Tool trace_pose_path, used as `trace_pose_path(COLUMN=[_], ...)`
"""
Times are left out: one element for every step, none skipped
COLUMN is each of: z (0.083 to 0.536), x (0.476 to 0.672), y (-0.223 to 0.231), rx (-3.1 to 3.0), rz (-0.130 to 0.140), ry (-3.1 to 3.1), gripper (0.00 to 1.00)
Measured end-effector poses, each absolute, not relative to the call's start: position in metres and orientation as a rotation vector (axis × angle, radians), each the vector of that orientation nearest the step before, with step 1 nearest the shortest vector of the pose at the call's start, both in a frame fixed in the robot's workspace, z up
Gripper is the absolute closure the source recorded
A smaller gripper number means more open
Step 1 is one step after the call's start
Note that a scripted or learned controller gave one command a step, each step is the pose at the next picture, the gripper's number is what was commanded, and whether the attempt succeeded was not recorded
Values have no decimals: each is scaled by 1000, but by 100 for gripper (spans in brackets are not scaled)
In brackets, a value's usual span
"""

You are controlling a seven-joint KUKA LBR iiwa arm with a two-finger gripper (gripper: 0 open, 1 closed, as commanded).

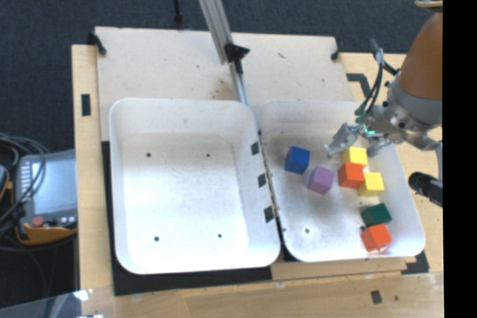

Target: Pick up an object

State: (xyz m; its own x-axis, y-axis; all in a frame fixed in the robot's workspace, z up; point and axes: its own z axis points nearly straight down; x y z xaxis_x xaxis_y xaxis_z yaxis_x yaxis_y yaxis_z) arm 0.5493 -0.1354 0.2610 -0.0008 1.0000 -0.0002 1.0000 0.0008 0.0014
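Camera view looks down on a pale wooden bench (86, 160) carrying two shallow white bins side by side. The left white plastic bin (119, 160) has only a few dark specks on its floor. The right white plastic bin (298, 242) holds all the blocks.

The grey arm with its orange band (426, 56) comes in from the right and hangs over the upper right part of the right bin. Its gripper (349, 142) sits low there, and from where I stand I cannot tell how wide its fingers are, nor can I see any block between them.

Just below the gripper lies a small yellow cube (358, 156), touching or almost touching the tool's tip. Against it sits an orange cube (350, 175), and a second yellow cube (372, 183) lies just beside that on the right. A lilac cube (321, 179) rests to the left of the orange one, near it, and a blue cube (297, 160) sits a little further left, apart from the gripper. Toward the bin's lower right corner a dark green cube (376, 214) lies just above another orange cube (376, 237).

A slanted aluminium rail (209, 0) rises from between the bins toward the top.
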Motion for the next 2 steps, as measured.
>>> trace_pose_path(z=[219, 156], x=[551, 551], y=[-136, -133], rx=[2226, 2226], rz=[-5, -7], ry=[2220, 2221], gripper=[0, 0])
